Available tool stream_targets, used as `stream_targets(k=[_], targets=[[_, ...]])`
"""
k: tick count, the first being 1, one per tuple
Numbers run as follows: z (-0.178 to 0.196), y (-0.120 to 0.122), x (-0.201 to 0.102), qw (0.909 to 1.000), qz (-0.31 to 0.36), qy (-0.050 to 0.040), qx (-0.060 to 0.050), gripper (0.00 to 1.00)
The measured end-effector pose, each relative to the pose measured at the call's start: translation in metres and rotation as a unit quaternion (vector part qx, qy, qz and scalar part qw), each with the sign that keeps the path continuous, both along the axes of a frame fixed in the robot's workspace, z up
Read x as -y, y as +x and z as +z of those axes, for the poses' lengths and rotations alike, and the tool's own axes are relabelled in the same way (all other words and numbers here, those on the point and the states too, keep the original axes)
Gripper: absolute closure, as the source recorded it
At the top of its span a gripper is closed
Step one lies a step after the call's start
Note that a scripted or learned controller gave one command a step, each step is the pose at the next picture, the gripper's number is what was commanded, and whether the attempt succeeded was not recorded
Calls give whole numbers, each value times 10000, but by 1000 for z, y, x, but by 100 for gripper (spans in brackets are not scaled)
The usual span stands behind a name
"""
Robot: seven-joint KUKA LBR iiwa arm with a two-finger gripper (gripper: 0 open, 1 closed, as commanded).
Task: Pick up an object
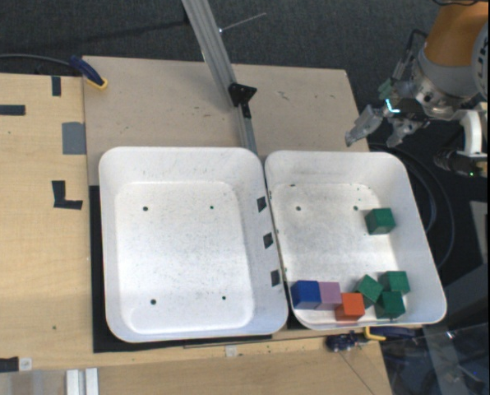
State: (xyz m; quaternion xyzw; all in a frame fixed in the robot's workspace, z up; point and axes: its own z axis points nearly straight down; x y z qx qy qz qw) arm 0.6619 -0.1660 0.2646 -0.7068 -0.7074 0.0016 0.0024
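**Gripper parked off the bin, blocks bunched in a corner**

We see the gripper (383, 132) hanging beyond the far right corner of the right bin (335, 164), above the bench edge rather than over any object. Its two fingers stand apart with nothing between them, so we read it as released and carrying nothing. The orange band (455, 31) of the arm sits above it at the upper right.

Everything we could pick lies in the right bin. One green block (380, 220) sits alone near the bin's right wall, well apart from the rest. The others crowd the near edge: a blue block (306, 294), a lilac block (330, 294) touching it, an orange block (352, 305) just beside that, and a knot of green blocks (384, 292) pressed close together. The left bin (113, 171) holds no blocks.

We judge the pick has not begun, and most of the risk lies in the choice of target. If we go for the cluster, the spread fingers may land on a neighbour, or push two blocks together and clamp neither cleanly. The bin's sloping near wall leaves little room there for a finger to drop beside a block. The lone green block looks safer, though its closeness to the right wall could still let a finger clip the rim or nudge the block aside.
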Motion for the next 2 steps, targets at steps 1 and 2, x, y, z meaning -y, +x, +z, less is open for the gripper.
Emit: stream_targets(k=[1,2], targets=[[3,1,0,10000,4,-14,20,0],[-50,4,-10,10000,5,-9,-1,0]])
